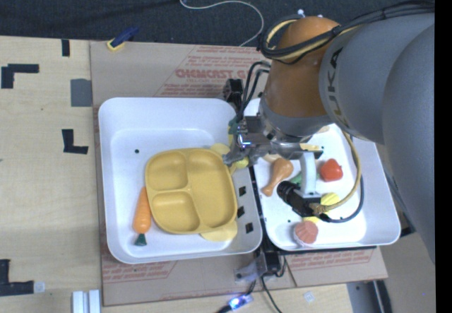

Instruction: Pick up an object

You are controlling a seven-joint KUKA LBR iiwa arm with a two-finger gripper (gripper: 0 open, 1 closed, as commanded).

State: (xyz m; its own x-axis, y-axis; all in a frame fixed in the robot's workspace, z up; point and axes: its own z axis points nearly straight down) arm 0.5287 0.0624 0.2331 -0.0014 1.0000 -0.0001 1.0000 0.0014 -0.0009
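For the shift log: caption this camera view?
Grey arm's claw above the bins' divide, beside a yellow divided plastic plate and orange toy carrot.

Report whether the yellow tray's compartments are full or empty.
Empty: all three compartments of the tray show bare yellow bottoms. The carrot lies beside it.

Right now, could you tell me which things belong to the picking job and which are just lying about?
Job: claw; yellow tray; carrot; chicken drumstick; red tomato; pink round piece.
Lying about: blue and yellow clip; white cable; cardboard sheet.
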